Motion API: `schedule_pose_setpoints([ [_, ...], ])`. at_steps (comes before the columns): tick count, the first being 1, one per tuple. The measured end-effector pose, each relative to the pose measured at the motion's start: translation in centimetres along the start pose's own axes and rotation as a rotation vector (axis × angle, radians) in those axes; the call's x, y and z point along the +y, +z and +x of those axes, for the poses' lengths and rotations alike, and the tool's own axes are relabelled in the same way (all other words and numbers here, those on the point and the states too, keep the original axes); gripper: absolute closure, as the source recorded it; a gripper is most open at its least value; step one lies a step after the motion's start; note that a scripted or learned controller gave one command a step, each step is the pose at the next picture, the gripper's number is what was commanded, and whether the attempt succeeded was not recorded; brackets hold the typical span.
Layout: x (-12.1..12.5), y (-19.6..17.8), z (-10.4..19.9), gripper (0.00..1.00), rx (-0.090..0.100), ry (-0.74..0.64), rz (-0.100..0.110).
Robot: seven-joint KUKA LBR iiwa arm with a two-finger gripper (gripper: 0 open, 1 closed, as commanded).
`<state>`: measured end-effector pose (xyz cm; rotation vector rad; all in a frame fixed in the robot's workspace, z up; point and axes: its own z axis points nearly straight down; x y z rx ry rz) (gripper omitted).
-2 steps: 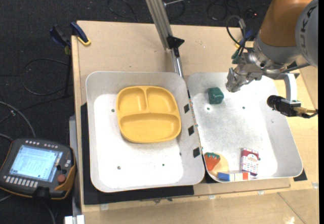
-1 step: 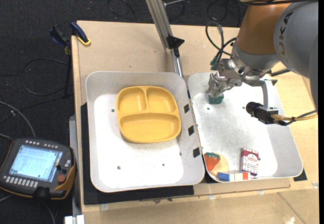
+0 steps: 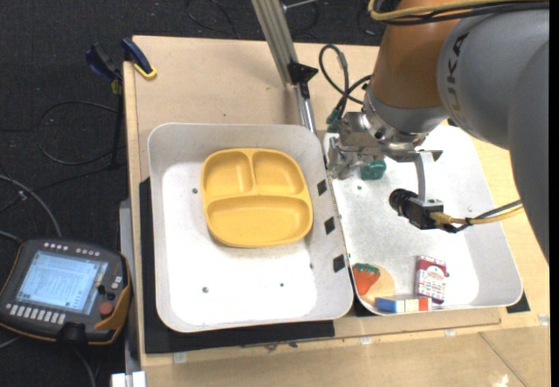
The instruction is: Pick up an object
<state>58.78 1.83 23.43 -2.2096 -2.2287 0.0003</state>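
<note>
Two shallow white bins sat side by side on the tan bench. In the left bin we saw a yellow divided plate with three compartments, lying flat a little toward the far side of the bin's middle. The arm reached in from the right, its orange band above the wrist, and placed the gripper low over the far left part of the right bin, close to the wall shared with the left bin. We could not tell how the gripper stood, since the wrist hid much of it. A small teal object lay just beside the gripper on its right; we could not tell whether the two touched, nor what the object was. Along the near edge of the right bin we noted three items: an orange and red strawberry-like toy at the near left corner, a small white, blue and red block just beside it at the rim, and a red and white packet to their right. A black cylindrical device with a cable hung over the bin's middle. A handheld control pendant rested to the left of the bench.
</note>
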Motion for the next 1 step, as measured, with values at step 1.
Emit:
schedule_pose_setpoints([
  [1,-0.44,1.08,5.35,1.00,-0.001,0.001,0.000],
])
